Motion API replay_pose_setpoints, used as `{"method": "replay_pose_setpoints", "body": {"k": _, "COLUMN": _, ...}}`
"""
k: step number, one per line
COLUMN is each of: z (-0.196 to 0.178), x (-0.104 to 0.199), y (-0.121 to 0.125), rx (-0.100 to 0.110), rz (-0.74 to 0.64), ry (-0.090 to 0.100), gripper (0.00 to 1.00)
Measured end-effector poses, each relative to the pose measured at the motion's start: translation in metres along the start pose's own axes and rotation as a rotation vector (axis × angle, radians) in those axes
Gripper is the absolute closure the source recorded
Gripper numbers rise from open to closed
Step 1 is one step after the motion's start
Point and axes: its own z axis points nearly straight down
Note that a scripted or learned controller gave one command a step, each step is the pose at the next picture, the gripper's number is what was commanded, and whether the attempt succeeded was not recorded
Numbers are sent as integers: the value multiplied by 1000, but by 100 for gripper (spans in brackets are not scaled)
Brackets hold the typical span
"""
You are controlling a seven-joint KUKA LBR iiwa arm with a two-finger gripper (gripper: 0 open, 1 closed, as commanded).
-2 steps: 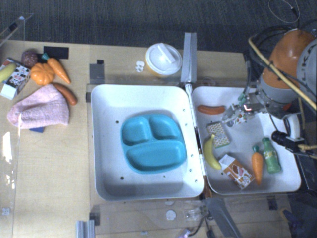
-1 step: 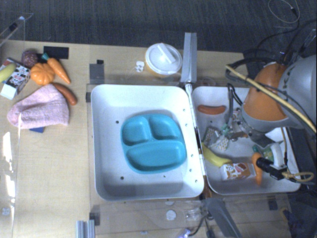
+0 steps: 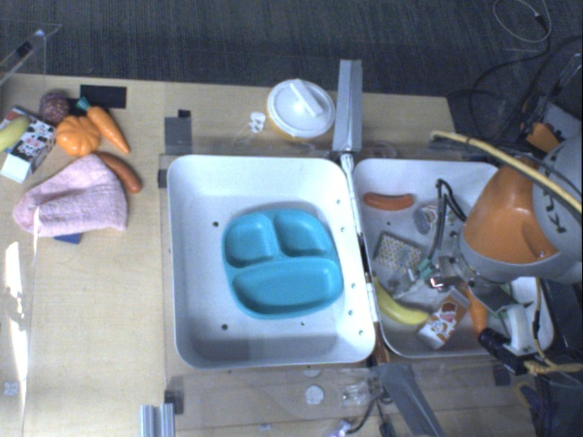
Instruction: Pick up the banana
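camera view:
arm (image 3: 510, 221): reaches in from right, low over right bin (image 3: 474, 176)
gripper (image 3: 435, 276): down in right bin, just right of and above banana; fingers too cluttered to read, cannot tell how they stand
banana (image 3: 399, 306): lying in right bin near its left wall and front edge, nothing visibly clamping it
near banana: small carton (image 3: 441, 324) just right, flat packet (image 3: 397, 251) just behind, sausage (image 3: 389, 202) farther back
left bin (image 3: 196, 244): blue tray (image 3: 282, 260) inside
step: approach/descent onto banana, grasp not confirmed
next: shift gripper toward banana's middle, straddle its short axis, close, lift straight up
risk: carton or packet caught instead
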Motion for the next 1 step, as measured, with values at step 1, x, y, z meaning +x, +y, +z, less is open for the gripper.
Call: {"method": "replay_pose_setpoints", "body": {"k": 1, "z": -95, "x": 70, "y": 4, "rx": 14, "rz": -79, "ry": 6, "gripper": 0}}
